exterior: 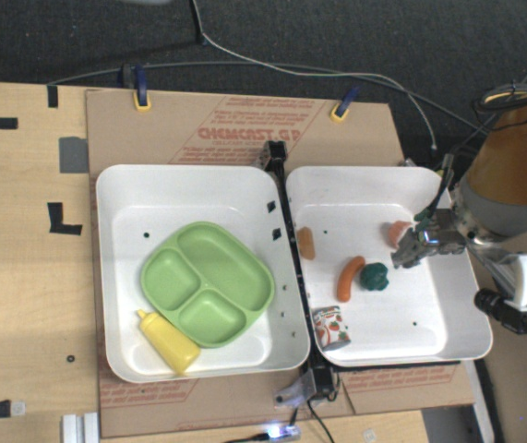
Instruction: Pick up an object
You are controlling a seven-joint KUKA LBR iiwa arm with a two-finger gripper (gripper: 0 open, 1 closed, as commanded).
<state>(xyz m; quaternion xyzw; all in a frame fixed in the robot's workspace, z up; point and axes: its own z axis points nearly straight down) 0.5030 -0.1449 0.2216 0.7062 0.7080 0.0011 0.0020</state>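
Jaws [411,250] of the grey arm [503,178] hang low over the right bin [429,185], near its right wall; whether they are spread or closed cannot be told at this size. Just left of them a small reddish object [398,233] lies on the bin floor, and just below-left sits a dark green round object [375,277], close to the jaws but with nothing visibly between them. Beside the green one lies an orange sausage-shaped piece [347,279], a second smaller one [305,243] near the bin's left wall, and a small printed packet [330,327] toward the front. The left bin [115,247] holds a green divided plate [208,284] with a yellow bottle [167,340] touching its front-left edge. Both bins rest on a cardboard sheet [245,127] on the desk [23,284]
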